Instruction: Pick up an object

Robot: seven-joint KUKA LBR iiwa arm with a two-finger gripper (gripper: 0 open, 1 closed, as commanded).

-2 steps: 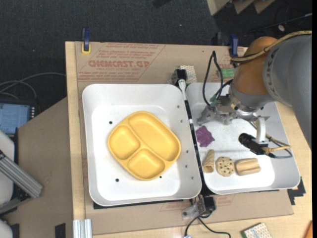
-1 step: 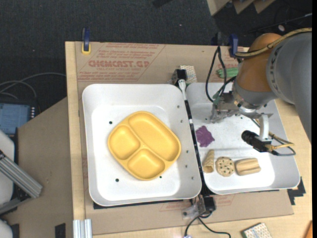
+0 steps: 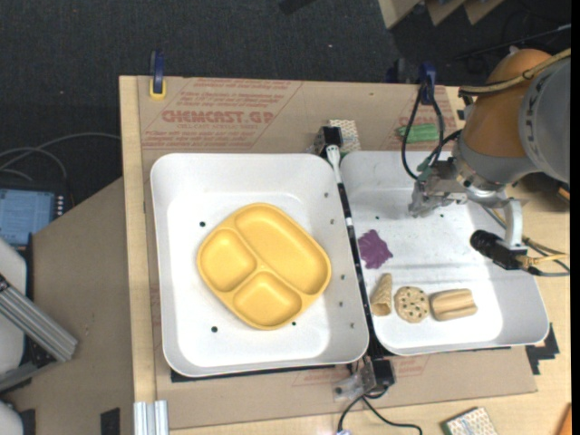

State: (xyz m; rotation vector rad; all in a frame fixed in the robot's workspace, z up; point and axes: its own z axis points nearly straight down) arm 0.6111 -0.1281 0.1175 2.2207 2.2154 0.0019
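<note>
Toy food sits in the right bin near its front edge: a cookie, a bread roll, a cone and a purple piece. The gripper hangs over the bin's back part, well apart from them. A yellow plate lies in the left bin.

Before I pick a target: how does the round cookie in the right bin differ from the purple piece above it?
The cookie is tan with dark specks; the purple piece is plain purple. The cookie is a neat round disc; the purple piece is irregular and lumpy. The cookie sits close between a cone-shaped item and a bread-like roll; the purple piece lies apart, nearer the bin's left wall. Both lie in the right bin, away from the gripper.
</note>
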